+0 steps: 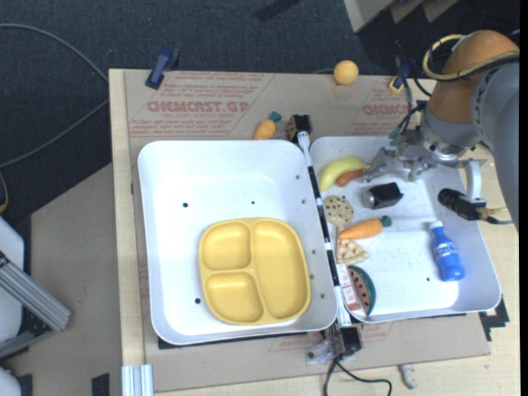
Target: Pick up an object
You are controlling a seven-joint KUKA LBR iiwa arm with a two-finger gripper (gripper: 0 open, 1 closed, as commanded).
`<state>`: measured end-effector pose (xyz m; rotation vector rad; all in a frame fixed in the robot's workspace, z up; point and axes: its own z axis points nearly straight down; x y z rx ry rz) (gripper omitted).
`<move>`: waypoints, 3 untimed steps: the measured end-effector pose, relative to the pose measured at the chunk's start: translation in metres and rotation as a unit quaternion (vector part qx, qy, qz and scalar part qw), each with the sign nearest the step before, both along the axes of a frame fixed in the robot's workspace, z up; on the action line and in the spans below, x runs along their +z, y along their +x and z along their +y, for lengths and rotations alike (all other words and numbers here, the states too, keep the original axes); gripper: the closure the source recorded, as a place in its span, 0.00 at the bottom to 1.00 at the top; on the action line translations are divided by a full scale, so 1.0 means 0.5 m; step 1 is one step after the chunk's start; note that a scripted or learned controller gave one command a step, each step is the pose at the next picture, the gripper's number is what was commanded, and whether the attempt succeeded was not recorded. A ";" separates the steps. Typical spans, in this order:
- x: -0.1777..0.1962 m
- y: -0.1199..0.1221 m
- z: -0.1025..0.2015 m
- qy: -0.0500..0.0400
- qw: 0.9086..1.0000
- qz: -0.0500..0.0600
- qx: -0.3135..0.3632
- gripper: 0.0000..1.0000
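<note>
**In the right bin: gripper low at the back, nothing yet lifted**

In the right bin point(474, 291) lie the candidates: a banana point(341, 171) at the back left, a small black object point(384, 194) just beside it, a cookie point(337, 209), a carrot point(362, 228), a watermelon slice point(360, 289) and a blue bottle point(446, 253). The gripper point(402, 158) hangs over the bin's back part, between banana and black object. Its fingers are too blurred to read, so I cannot tell their spread, and nothing shows between them. The step appears to be the approach. Next it needs to centre on one item, descend and close. The left bin point(165, 221) holds a yellow divided plate point(254, 269)
</note>
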<state>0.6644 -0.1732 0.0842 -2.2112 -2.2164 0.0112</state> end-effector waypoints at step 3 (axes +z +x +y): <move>0.157 -0.185 0.129 -0.001 1.000 -0.006 -0.001 1.00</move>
